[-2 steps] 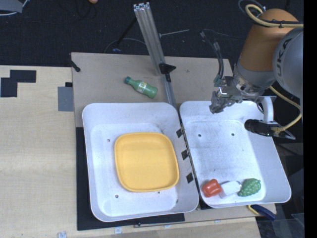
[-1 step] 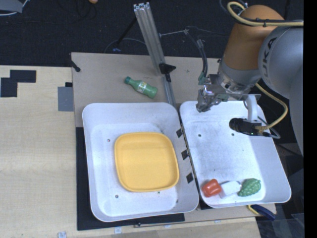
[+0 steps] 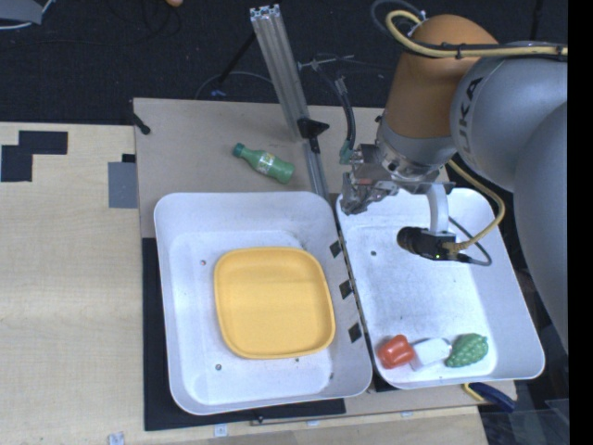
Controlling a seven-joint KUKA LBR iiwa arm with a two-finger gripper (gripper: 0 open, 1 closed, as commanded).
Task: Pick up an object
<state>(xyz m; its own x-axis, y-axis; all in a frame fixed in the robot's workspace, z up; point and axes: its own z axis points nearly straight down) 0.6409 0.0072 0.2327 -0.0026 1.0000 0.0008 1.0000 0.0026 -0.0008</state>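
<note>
red object (image 3: pixel 396 349) in right bin (image 3: pixel 505 364), gripper (image 3: pixel 363 193) seemingly above

Hidden, cropped and unreadable parts around the two white bins

The grey arm with the orange band (image 3: pixel 482 91) runs off the right edge and covers the far right corner of the right shallow white bin (image 3: pixel 422 295); the two-finger gripper (image 3: pixel 363 196) is a dark blurred cluster, so its finger spacing cannot be told. The small white block (image 3: pixel 431 350) between the red pepper-like piece (image 3: pixel 396 349) and the knobbly green piece (image 3: pixel 466 349) is too small to identify. A yellow item (image 3: pixel 491 395) peeks from under that bin's near edge.
</note>
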